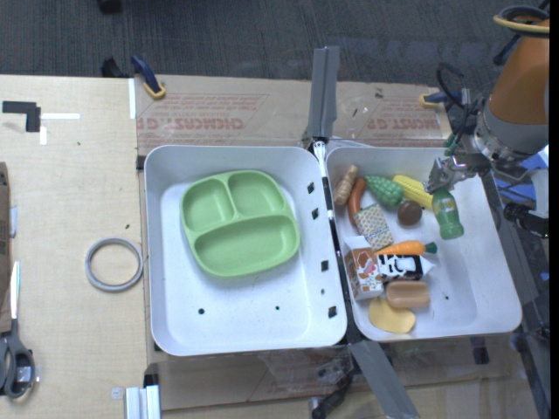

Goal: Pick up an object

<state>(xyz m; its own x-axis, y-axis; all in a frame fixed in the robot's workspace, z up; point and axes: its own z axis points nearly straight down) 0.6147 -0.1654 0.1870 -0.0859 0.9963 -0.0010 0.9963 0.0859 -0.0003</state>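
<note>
I see the two-finger gripper (443, 179) low over the right white bin (476, 273), at its far right, just above the small green translucent plastic bottle (448, 216); whether it clasps I cannot tell; the bottle looks light, stiff, slick; I'd pinch its body.

You've got a pale green divided plate (241, 223) in a white bin (166, 321), translucent green bottle (448, 216), yellow corn (412, 190), orange carrot (401, 249), checkered sachet (376, 226).
</note>
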